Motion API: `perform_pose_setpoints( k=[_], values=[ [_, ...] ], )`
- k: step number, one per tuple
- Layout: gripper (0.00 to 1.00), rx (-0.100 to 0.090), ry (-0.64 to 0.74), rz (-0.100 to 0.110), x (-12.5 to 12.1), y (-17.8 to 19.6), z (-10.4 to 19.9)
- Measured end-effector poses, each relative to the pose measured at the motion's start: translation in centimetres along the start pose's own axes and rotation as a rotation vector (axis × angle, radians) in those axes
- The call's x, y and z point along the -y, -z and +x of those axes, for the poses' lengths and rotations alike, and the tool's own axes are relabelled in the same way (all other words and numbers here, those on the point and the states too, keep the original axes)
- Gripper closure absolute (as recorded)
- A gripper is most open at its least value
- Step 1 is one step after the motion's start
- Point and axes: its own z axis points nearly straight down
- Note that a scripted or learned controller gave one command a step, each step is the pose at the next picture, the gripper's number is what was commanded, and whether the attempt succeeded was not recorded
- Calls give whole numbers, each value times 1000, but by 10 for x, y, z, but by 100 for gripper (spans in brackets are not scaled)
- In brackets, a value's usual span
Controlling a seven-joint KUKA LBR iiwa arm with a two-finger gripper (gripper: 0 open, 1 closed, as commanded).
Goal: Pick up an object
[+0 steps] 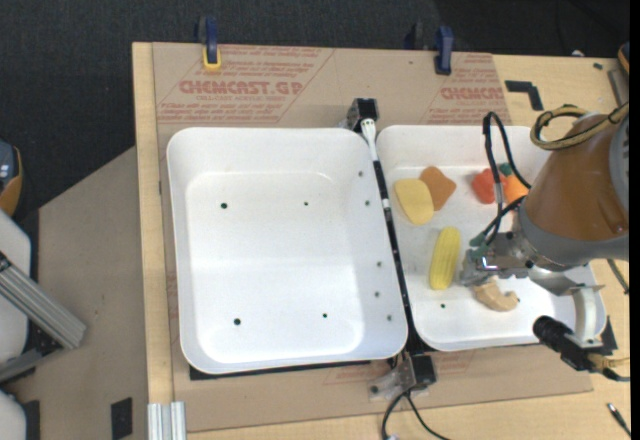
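Dark carpet surrounded the brown bench (300,78), which bore two white bins. Inside the right bin (450,328) lay a yellow corn cob (444,258), a yellow block (413,200), an orange-brown piece (438,185), a red-orange item (487,186) and a beige piece (497,300). Between cob and beige piece, the gripper (478,266) hung low; whether its jaws were apart or together could not be told.

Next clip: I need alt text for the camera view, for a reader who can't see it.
A grey robot arm reaches from the right into the right bin, its hand low between a yellow corn cob and a tan piece. Farther back lie a yellow block, an orange-brown piece and a red-orange item. The left bin sits alongside.
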Motion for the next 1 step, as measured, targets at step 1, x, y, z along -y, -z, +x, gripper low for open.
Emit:
perform_pose_setpoints(
  k=[1],
  values=[
    [100,-5,25,-26,-65,117,151]
  ],
)
